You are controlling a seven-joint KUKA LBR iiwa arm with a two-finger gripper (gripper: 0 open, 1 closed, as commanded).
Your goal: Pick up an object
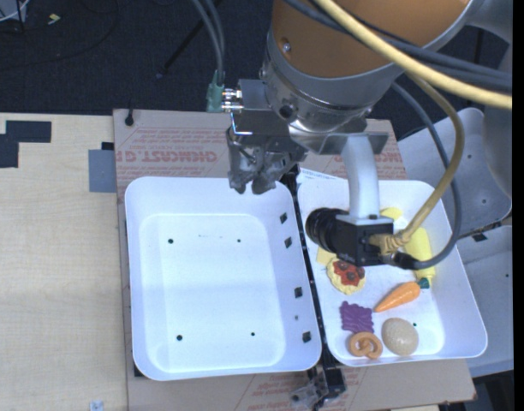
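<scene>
Gripper (pixel 255 181) above left bin's (pixel 151 229) far right corner, carrying nothing visible. Toy food in right bin (pixel 463 315): carrot (pixel 398 295), egg (pixel 400 336), purple grapes (pixel 356 317) near front edge. Better to descend centred on carrot, clear of neighbours.

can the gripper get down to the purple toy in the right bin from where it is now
Probably yes. The purple toy lies uncovered in the right bin, with the gripper above the bins' far edge; the carrot and pretzel crowd it.

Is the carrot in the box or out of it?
In. The carrot lies on the floor of the right box, beside the other toy food.
</scene>
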